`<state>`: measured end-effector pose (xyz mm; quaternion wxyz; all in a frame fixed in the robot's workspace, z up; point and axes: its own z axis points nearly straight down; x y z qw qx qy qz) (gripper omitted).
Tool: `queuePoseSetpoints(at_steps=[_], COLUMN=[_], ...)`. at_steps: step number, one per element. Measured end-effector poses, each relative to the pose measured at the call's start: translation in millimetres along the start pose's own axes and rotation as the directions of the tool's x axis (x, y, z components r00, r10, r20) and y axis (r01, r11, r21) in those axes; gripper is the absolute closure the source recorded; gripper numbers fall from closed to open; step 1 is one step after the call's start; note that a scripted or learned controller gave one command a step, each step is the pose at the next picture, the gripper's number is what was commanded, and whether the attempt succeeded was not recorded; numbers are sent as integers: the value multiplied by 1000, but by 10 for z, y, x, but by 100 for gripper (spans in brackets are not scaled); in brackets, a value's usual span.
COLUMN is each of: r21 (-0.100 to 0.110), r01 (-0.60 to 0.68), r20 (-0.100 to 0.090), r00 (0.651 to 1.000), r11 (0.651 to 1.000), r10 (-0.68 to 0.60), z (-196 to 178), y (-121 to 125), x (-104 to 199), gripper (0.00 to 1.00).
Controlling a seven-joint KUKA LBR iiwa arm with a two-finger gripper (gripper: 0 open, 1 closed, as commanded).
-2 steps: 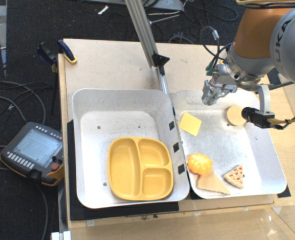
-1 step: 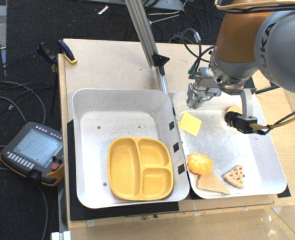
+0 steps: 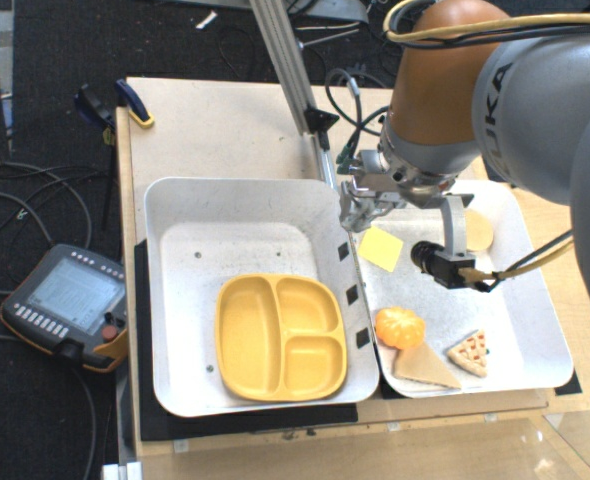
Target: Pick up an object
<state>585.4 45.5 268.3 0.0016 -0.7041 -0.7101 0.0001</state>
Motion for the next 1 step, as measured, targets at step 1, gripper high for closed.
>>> queuePoseSetpoints(at_steps=[1], r21=[1], r01=[-1], r20=[1], r00=[1000], r11=[1000], r10=[1], z=[182], y=[-132], x=[442], gripper=[100])
